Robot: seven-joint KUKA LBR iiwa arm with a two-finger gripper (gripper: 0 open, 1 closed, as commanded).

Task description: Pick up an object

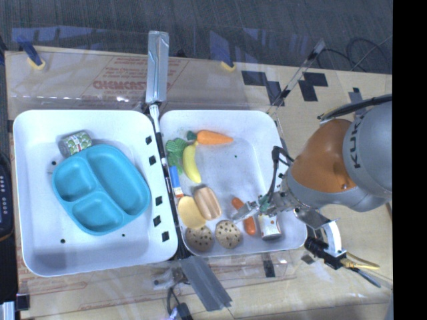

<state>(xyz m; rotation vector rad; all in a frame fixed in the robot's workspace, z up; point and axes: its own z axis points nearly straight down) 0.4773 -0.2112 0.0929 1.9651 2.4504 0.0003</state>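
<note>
Camera view: left bin [33,245] holds blue tray [100,189]; right bin [257,129] carrot [213,138], banana [191,163].

Seen from above: two white bins side by side on the counter [80,79]. In the left bin [33,245], a blue divided tray [100,189] with a small wrapped item [75,141] at its upper corner. In the right bin [257,129], toy carrot [213,138], banana [191,163], hot dog [206,202], two cookies [213,235]. Grey-and-orange arm [333,165] reaching in from the right, hand [261,209] low over the bin's lower right corner beside a small can [271,228].
</note>
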